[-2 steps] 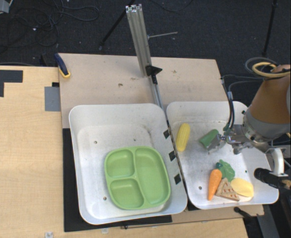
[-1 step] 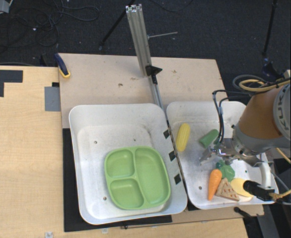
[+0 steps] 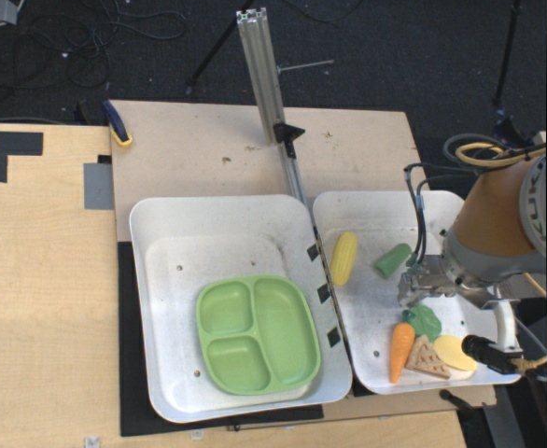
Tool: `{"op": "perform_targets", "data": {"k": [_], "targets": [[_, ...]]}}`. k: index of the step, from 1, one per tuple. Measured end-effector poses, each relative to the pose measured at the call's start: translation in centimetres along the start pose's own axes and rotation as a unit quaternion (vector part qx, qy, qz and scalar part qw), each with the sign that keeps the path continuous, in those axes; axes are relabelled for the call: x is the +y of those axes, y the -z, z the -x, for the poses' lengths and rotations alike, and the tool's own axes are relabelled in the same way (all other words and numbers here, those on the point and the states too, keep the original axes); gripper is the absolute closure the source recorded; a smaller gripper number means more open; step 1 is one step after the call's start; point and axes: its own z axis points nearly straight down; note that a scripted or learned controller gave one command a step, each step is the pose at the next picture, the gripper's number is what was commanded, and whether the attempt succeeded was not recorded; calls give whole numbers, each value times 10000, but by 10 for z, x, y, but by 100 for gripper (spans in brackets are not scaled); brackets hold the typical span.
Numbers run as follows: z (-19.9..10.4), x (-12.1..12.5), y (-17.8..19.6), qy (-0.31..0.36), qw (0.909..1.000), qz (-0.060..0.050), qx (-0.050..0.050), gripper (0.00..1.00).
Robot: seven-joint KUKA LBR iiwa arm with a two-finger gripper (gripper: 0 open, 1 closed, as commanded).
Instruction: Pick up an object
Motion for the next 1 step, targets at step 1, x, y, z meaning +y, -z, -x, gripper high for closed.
{"op": "perform_targets", "data": {"k": [1], "targets": [[-5, 8, 58, 35, 10000, 43, -10, 100]]}}
